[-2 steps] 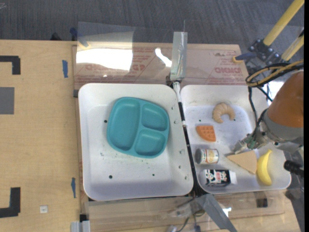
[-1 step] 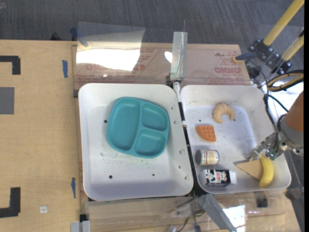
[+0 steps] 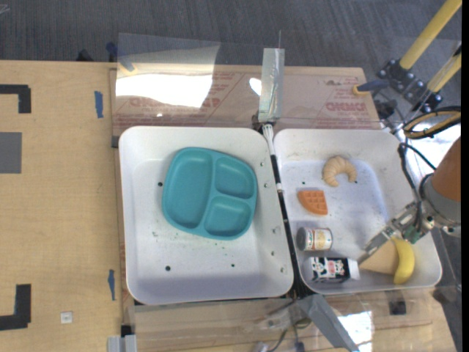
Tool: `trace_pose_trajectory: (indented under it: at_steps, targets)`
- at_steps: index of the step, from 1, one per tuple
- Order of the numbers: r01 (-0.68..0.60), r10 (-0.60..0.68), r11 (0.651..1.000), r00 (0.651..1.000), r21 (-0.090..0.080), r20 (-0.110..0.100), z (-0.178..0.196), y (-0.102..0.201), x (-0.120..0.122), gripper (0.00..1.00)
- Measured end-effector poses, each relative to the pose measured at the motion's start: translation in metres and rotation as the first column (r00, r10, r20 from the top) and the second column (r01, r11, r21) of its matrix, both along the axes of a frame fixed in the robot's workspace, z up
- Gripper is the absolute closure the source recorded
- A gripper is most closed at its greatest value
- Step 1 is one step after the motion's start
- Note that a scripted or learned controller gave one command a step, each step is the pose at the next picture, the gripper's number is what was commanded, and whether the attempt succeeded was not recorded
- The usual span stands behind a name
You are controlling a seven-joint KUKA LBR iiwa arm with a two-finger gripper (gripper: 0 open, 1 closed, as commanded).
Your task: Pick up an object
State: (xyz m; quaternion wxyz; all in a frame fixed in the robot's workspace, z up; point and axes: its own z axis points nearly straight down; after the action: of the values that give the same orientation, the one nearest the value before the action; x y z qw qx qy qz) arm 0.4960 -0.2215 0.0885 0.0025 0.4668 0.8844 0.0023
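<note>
Gripper [image 3: 381, 238] fingers apparently spread, above tan wedge [image 3: 379, 262] beside curved yellow banana [image 3: 403, 260].

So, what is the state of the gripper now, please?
Gripper: open, holding nothing, low in the right bin, beside the banana.

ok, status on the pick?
End effector low in right bin, nothing held. Banana and wedge right beside it. Can, bottle nearby.
</note>
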Motion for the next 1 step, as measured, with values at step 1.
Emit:
trace_pose_trajectory:
  at_steps: [1]
  targets:
    - [0.321,-0.321,0.947,0.947,0.002,0.004,0.0005,0.1004,-0.0124,0.0]
